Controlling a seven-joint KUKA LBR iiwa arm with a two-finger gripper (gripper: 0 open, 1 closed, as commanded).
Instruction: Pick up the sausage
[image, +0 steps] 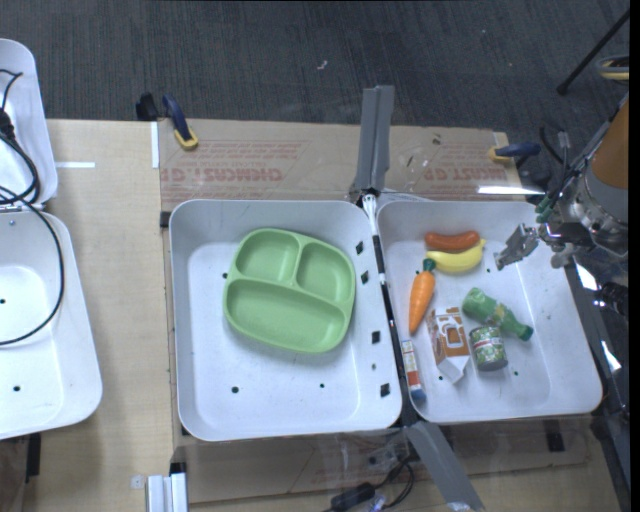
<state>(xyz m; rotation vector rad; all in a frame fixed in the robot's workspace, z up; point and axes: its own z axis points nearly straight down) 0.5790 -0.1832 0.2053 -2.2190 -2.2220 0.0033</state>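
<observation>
You can see the sausage (452, 240) lying at the back of the right bin (560, 395), touching the banana (455, 261) just in front of it, while the hand (522, 243) hovers near its right side, fingers spread and holding nothing.

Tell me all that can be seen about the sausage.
The sausage is a short, reddish-orange, glossy piece with rounded ends, plastic-looking. It lies flat, lengthwise across the view, near the far wall of the right bin. Its near side touches the yellow banana. The gripper is to its right, apart from it.
</observation>
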